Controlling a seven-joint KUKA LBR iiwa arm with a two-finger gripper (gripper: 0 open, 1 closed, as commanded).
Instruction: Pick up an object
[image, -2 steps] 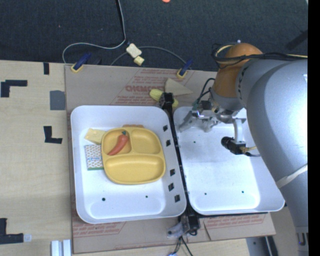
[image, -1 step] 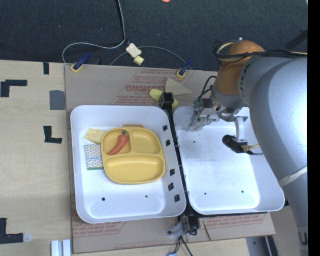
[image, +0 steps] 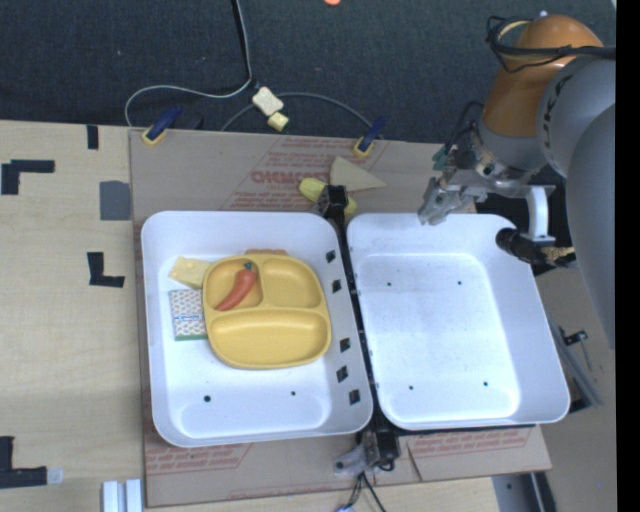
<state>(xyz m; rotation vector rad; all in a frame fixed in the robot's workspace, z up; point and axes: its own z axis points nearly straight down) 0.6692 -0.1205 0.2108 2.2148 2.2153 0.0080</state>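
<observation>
Now | arm (image: 560, 90) bent over right bin's (image: 530, 320) far rim | jaws state: cannot tell

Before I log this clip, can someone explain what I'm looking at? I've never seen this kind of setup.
This is one camera fixed above a bench, looking down at a slant. The grey and orange machine on the right is a robot arm; its gripper hangs over the far edge of the right bin, with nothing visibly held. The left bin holds a yellow divided plate with a red toy pepper on it, and a pale yellow piece and a small checkered block beside it.
</observation>
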